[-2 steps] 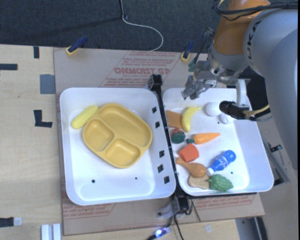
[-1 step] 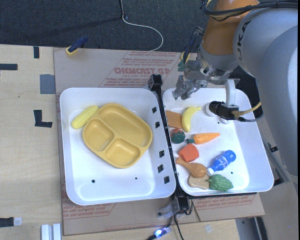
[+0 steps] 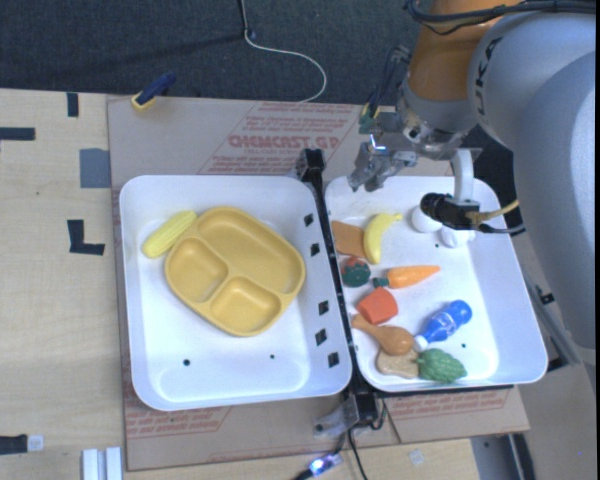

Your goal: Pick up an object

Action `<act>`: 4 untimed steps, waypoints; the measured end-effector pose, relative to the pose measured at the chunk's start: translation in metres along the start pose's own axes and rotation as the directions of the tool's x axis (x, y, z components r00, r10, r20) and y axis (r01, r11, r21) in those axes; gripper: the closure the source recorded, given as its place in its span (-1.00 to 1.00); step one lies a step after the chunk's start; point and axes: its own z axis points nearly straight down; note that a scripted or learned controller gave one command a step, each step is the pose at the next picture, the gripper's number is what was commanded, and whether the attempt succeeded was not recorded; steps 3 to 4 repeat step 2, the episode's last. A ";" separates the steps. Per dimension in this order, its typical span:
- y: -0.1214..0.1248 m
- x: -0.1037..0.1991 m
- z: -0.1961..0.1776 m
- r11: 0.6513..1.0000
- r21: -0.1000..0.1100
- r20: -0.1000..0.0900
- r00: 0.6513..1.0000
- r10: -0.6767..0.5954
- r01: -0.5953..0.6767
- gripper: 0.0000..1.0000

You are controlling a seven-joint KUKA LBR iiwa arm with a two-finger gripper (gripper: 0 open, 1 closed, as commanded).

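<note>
A blue-and-yellow clip point(image 3: 153, 89) is seen on the table point(image 3: 40, 298), far left of the pincer point(image 3: 368, 178) and a bit farther back. The left bin point(image 3: 230, 368) is placed left of the pincer and nearer the camera. A corn cob point(image 3: 169, 233) is laid in it, well left of the pincer, touching the edge of a yellow tray point(image 3: 235, 268). The tray is set flat, tilted in plan, between the cob and the pincer's side of the bin.

The pincer is held over the far left corner of the right bin point(image 3: 490, 298), just beside the divide between the bins. Whether it is wide or narrow cannot be told.

The pickable toys are gathered in the right bin, all on the camera side of the pincer. An orange wedge point(image 3: 347, 238) and a banana point(image 3: 380, 236) are found just below the pincer, side by side. A small red-green fruit point(image 3: 355, 271) is seen just past the wedge. Farther from the pincer, a red block point(image 3: 378, 306) and a drumstick point(image 3: 385, 335) are lined up. A carrot point(image 3: 412, 276) is laid right of these, near the banana. A broccoli point(image 3: 440, 365) and a blue bottle point(image 3: 446, 320) are placed farthest off, down and right of the pincer.

The arm point(image 3: 540, 68) is extended in from the right.
</note>
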 end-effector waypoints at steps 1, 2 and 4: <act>-0.008 0.006 -0.012 1.000 0.001 -0.001 1.000 0.001 -0.001 1.00; -0.004 0.011 0.008 1.000 0.002 0.001 1.000 0.002 -0.002 1.00; -0.004 0.011 0.008 1.000 0.002 0.001 1.000 0.002 -0.002 1.00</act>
